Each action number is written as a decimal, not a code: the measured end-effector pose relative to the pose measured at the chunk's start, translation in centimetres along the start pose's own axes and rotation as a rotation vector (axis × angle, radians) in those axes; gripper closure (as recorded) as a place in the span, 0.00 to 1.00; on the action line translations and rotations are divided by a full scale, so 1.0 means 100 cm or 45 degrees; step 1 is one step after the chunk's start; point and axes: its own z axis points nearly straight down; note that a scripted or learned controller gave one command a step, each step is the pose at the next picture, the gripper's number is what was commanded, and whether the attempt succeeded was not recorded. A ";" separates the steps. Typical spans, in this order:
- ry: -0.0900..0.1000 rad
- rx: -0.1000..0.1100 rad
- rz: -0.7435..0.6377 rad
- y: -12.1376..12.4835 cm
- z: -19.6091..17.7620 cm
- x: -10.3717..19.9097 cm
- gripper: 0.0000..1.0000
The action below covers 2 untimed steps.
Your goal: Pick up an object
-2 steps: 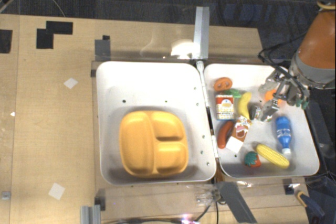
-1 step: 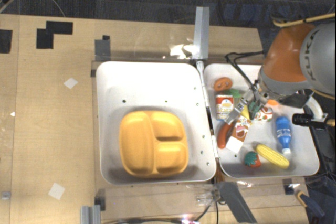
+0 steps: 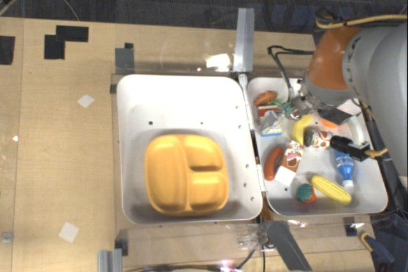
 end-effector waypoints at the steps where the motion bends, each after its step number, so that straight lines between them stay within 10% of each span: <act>1: 0.003 0.016 0.298 0.009 0.009 -0.008 0.00; 2: -0.005 0.010 0.287 0.010 -0.004 -0.010 1.00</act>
